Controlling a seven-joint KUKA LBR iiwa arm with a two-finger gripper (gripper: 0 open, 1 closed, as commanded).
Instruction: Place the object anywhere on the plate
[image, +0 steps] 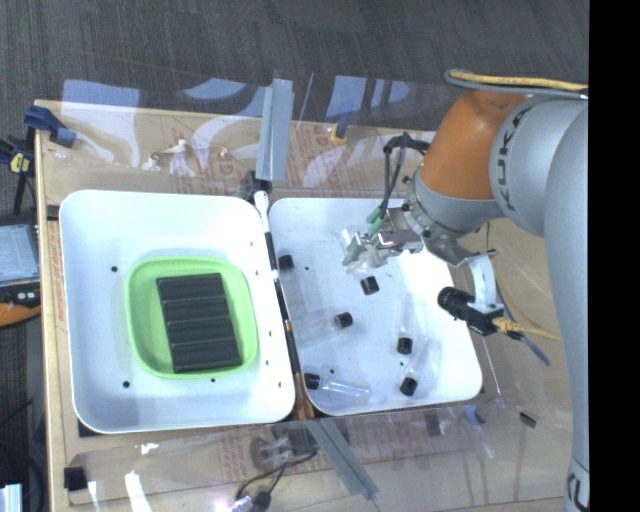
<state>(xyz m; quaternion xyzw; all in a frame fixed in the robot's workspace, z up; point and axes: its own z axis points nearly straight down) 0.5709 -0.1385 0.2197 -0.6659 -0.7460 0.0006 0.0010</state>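
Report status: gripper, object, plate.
Gripper over right bin, upper part. Black block lies on green plate, left bin. Small black pieces scattered right.

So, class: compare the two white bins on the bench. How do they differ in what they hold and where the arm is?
The left bin holds a green plate with a dark ridged block on it; the right bin holds several small clear tubes with black caps, scattered. The gripper hangs over the right bin's upper part, while the left bin has no arm above it. Both bins are white, shallow and round-cornered.
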